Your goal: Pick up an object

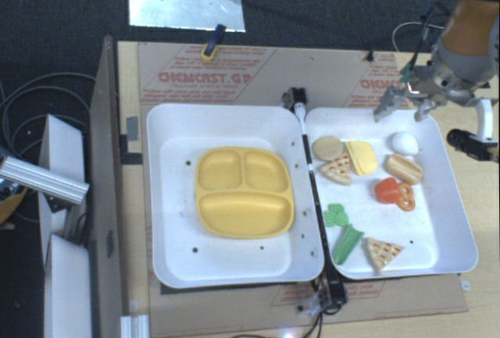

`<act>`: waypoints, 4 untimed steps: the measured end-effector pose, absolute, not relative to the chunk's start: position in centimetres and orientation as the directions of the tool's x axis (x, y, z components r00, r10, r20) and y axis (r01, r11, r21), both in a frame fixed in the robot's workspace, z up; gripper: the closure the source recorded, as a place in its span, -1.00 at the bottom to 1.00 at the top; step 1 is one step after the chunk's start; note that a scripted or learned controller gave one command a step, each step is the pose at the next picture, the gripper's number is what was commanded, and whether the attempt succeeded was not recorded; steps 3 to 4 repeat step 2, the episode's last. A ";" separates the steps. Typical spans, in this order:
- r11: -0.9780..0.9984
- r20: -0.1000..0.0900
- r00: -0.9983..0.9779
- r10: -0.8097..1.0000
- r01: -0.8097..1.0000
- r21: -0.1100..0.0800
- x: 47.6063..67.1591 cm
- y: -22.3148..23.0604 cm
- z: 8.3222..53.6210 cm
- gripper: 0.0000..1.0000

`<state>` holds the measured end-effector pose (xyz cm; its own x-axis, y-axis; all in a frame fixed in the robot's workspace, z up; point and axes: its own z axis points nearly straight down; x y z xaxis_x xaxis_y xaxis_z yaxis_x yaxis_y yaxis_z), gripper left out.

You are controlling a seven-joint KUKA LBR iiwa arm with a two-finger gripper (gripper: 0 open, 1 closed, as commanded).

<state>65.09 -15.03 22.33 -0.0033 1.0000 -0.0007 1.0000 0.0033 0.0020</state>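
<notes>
Camera view, nearest edge first: in right bin (457, 247), waffle wedge (383, 252) beside green bean pod (346, 243), with green leafy piece (336, 215) just above. Further back, red pepper (387, 190) touching orange ring (405, 198); hot-dog bun (404, 169) just behind. Then pizza slice (338, 170), yellow cheese block (362, 158), round tan cookie (327, 147) clustered near divider; white egg (405, 143) toward far right. In left bin (168, 172), yellow divided tray (244, 192) lying centred. At far rim of right bin, gripper (406, 104) hanging over table (328, 71), jaws apart, clamped on nothing, well above egg.
</notes>
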 end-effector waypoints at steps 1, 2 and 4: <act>0.001 0.001 -0.001 1.000 1.000 -0.003 62.6 -13.9 7.8 -1.00; 0.002 0.000 -0.002 1.000 1.000 0.005 62.9 -14.0 9.6 1.00; 0.002 0.000 -0.002 1.000 1.000 0.005 62.9 -14.0 9.6 1.00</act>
